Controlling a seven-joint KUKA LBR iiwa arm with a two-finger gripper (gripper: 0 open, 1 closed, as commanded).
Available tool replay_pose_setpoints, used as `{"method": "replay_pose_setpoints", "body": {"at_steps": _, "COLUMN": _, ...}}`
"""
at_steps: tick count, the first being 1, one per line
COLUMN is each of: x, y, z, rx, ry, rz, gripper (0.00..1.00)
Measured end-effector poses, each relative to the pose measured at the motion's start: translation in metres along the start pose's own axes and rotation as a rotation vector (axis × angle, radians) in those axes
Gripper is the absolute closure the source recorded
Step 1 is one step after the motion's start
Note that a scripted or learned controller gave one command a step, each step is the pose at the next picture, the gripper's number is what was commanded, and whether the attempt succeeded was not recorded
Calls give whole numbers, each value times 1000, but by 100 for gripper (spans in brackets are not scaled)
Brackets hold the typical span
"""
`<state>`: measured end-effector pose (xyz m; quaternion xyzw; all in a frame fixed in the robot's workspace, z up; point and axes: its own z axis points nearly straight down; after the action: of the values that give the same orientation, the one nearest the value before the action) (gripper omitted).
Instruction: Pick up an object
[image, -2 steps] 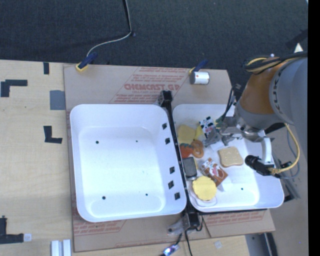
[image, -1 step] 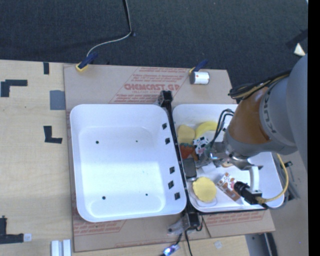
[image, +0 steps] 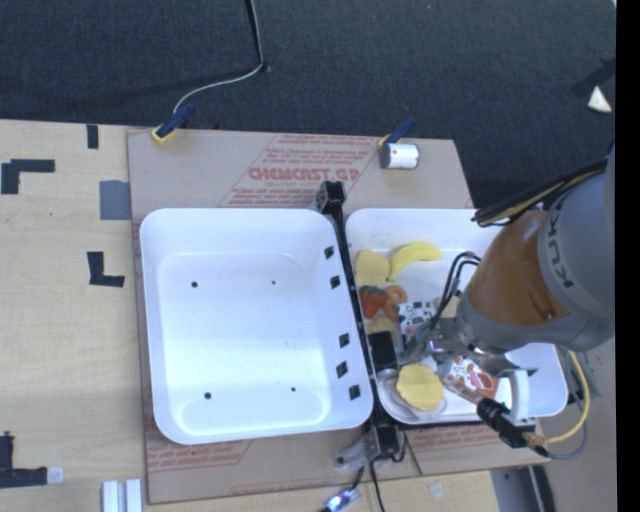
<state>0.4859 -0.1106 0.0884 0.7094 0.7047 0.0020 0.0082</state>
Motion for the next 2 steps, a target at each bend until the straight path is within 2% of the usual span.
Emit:
{"method": "replay_pose_setpoints", "body": {"at_steps": 1, "x": 4, "y": 32, "z": -5, "rx": 13, "ry": 1, "rz": -4, "gripper": 100}}
{"method": "replay_pose_setpoints", "body": {"at_steps": 2, "x": 12, "y": 93, "z": -55, "rx": 8, "ry": 7, "rz": -11, "gripper": 100}}
